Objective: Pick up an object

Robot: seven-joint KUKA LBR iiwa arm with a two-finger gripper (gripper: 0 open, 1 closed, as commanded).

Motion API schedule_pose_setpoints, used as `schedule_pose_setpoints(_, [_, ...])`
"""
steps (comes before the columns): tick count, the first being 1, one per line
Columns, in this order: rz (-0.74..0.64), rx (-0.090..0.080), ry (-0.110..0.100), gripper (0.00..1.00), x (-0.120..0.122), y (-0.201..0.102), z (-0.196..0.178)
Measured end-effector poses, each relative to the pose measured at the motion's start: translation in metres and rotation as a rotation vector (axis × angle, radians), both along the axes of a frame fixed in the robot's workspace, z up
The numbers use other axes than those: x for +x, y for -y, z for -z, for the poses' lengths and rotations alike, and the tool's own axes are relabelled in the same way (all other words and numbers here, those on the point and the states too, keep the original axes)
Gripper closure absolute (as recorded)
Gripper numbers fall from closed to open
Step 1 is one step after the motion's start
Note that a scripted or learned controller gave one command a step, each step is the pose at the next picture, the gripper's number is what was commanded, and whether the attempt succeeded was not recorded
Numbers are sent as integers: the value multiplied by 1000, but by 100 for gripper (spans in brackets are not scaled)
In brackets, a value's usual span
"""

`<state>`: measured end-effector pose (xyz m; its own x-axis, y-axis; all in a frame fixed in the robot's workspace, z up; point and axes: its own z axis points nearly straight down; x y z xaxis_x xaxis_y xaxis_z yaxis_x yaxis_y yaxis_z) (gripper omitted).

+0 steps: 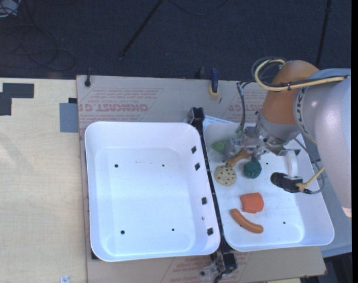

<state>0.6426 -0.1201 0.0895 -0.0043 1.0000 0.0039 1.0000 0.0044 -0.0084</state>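
My pincer point(245, 149) hangs low over the back of the right bin point(320, 232), among the clustered toys, because the tan stick point(239, 156) lies there; whether it is apart or together I cannot tell.

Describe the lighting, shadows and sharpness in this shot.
Camera view: strong light washes out the white of the left bin and right bin; the arm throws a shadow across the right bin's far end, dimming the items near the end effector; the background is dark; the orange block and sausage look slightly soft.
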Motion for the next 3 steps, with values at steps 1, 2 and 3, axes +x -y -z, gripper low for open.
schedule_pose_setpoints(1, [3,-7,23,0,4,5,-162])
schedule_pose_setpoints(2, [10,-10,17,0,-36,71,-273])
schedule_pose_setpoints(3, [3,-9,24,0,-58,65,-460])
